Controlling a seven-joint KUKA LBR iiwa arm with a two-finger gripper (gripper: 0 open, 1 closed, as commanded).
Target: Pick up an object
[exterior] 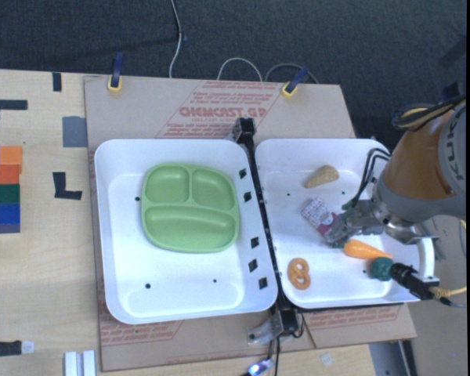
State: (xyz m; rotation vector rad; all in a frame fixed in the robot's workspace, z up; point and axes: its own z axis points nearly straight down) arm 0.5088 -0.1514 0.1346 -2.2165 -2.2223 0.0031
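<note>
Pincer: low in right bin, beside foil packet; finger state cannot be told.
Advice: centre over packet, descend straight, avoid carrot.

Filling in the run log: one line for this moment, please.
arm: over right bin | pincer: low beside crumpled wrapper | carrot toy: lying loose | pretzel: untouched
</note>
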